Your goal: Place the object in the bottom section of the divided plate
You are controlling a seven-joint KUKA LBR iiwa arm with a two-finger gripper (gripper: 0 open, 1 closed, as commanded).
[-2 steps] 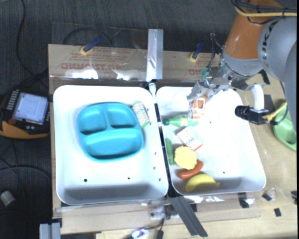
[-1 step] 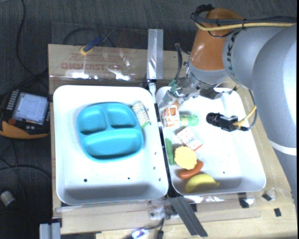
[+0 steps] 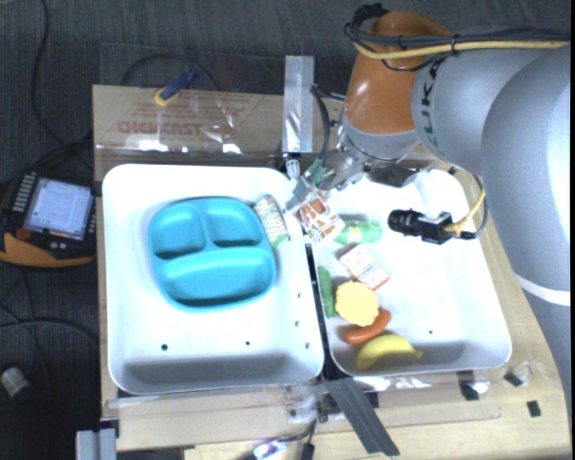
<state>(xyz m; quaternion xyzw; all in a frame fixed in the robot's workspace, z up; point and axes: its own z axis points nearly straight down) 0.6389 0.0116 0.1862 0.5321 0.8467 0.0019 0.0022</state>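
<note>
Corn cob [image 3: 270, 218] lies beside blue plate [image 3: 211, 250]; long axis running top-bottom.

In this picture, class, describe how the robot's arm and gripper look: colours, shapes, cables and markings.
The arm is bulky, rounded and light grey, with dark lettering beside an orange band above the wrist. Black and yellow cables run along its top. Below the band, the gripper is small, metallic and grey. A black cylindrical part with yellow wiring hangs under the arm.
</note>
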